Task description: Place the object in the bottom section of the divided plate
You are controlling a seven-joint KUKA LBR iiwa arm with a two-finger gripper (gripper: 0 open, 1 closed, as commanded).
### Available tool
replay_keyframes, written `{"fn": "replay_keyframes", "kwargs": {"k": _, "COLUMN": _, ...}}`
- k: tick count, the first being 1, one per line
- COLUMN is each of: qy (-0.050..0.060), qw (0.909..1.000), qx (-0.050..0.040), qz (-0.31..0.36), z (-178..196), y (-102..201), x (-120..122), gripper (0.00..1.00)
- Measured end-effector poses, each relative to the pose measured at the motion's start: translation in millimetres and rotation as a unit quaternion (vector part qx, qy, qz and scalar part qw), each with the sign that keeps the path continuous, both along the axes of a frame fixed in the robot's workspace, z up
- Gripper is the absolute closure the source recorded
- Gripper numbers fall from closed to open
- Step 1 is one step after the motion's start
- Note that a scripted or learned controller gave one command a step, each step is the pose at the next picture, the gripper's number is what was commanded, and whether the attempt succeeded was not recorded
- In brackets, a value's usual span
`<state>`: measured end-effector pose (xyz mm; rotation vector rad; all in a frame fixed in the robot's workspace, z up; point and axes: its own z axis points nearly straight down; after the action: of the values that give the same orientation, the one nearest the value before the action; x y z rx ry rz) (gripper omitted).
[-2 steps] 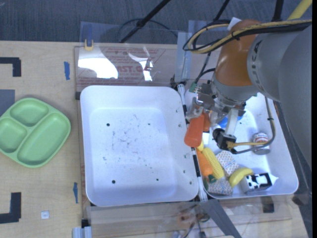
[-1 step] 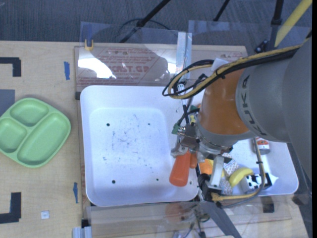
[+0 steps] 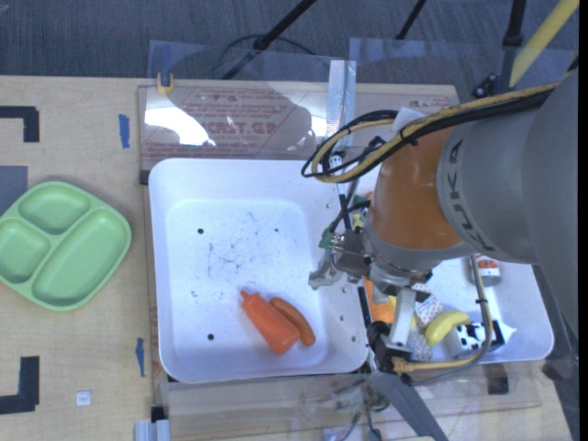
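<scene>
Pale wooden bench point(image 3: 73, 356); dark grey carpet point(image 3: 138, 7) behind; black stand legs point(image 3: 303, 7).

Bench point(image 3: 73, 356) is light wood, black corner marks and bits of blue tape on it. Two shallow white bins side by side: left bin point(image 3: 184, 246), right bin point(image 3: 524, 324) mostly under the arm. Green divided plate point(image 3: 62, 244) sits directly on the wood at far left, well apart from the bins. Clear plastic sheet point(image 3: 239, 113) lies behind the left bin.
</scene>
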<state>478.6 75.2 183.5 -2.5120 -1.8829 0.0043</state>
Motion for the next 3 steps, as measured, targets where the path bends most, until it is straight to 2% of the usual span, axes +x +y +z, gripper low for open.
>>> {"fn": "replay_keyframes", "kwargs": {"k": 1, "qy": -0.001, "qw": 0.9955, "qx": -0.0004, "qz": -0.095, "z": 20.0, "y": 67.8, "x": 59.3, "gripper": 0.00}}
{"fn": "replay_keyframes", "kwargs": {"k": 2, "qy": -0.001, "qw": 0.9956, "qx": -0.0010, "qz": -0.094, "z": 29.2, "y": 68.4, "x": 59.5, "gripper": 1.00}}
{"fn": "replay_keyframes", "kwargs": {"k": 3, "qy": -0.001, "qw": 0.9780, "qx": -0.0010, "qz": -0.208, "z": 16.8, "y": 142.8, "x": 111.8, "gripper": 1.00}}
